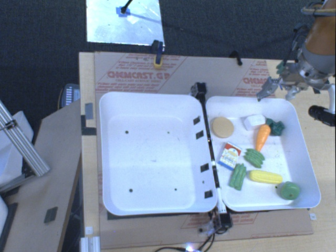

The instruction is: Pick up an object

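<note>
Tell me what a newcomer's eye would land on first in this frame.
The cluster of bright toy food in the right bin: an orange carrot, a yellow corn cob, a green round piece at the near corner and a tan disc near the divider. Next, the grey arm with its orange band, its claw hovering above that bin's far edge, holding nothing. The left bin is a plain white expanse beside it.

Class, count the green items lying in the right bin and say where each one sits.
4: dark green piece by the carrot top, green pod mid-bin, green vegetable beside the yellow corn, round green fruit at the near right corner.
</note>
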Action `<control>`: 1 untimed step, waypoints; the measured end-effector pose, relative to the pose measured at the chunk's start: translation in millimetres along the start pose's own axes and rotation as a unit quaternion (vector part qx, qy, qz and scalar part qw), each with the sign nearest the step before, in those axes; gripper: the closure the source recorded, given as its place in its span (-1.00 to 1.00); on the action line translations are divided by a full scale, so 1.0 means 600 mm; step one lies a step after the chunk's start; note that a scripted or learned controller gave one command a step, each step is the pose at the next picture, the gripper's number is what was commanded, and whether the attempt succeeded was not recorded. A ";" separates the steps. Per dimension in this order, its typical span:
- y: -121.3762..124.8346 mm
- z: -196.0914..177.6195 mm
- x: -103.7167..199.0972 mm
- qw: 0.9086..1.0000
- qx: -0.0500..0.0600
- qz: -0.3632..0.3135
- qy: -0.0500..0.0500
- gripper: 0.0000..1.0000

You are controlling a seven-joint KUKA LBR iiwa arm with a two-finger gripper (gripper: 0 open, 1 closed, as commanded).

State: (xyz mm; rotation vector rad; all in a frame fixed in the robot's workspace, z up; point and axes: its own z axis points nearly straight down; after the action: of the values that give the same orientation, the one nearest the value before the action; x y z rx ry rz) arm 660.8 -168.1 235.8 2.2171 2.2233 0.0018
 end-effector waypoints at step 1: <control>0.014 0.090 0.186 1.000 0.002 -0.005 0.002 -1.00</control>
State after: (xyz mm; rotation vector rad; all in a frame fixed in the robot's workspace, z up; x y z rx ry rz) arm 669.0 -56.5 182.0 2.2096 2.2379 0.0028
